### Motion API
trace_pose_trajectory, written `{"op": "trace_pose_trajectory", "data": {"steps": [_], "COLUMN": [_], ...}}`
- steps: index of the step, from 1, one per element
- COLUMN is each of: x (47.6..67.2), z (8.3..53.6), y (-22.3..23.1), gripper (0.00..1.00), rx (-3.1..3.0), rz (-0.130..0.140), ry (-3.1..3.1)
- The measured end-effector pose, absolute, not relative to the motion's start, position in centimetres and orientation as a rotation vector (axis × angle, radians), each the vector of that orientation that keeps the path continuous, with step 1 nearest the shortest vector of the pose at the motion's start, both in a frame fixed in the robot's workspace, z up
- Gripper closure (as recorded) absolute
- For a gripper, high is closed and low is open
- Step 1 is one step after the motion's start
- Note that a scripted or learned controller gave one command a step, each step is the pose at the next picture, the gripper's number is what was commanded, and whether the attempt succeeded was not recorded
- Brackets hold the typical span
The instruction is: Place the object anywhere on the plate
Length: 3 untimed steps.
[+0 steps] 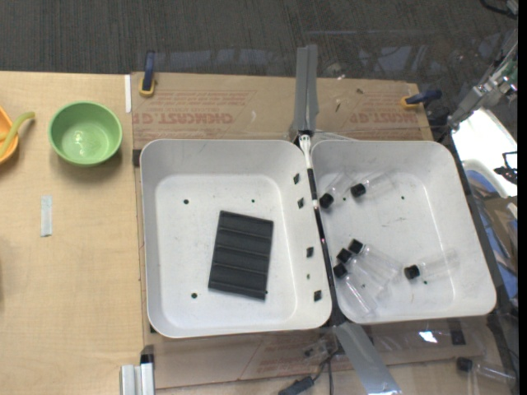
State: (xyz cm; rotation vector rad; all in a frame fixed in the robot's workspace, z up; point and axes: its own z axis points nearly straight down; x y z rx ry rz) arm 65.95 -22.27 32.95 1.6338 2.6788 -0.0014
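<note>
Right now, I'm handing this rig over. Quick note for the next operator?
End effector: I can't give a state from this camera view.
The dark ribbed rectangular plate lies flat in the left white bin, slightly tilted, with nothing on it.
The objects, five clear plastic vials with black caps, all lie in the right white bin: two near its upper left, three across its lower part.
A green bowl sits on the wooden bench to the left, apart from the job.
Done: nothing placed yet.
Left: pick one vial from the right bin and set it on the plate.
</note>
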Motion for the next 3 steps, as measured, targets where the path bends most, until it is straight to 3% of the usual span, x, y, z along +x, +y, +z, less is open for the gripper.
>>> {"op": "trace_pose_trajectory", "data": {"steps": [3], "x": [65.95], "z": [32.95], "y": [-22.27], "gripper": [0.00], "rx": [1.634], "rz": [-0.001], "ry": [2.679]}}
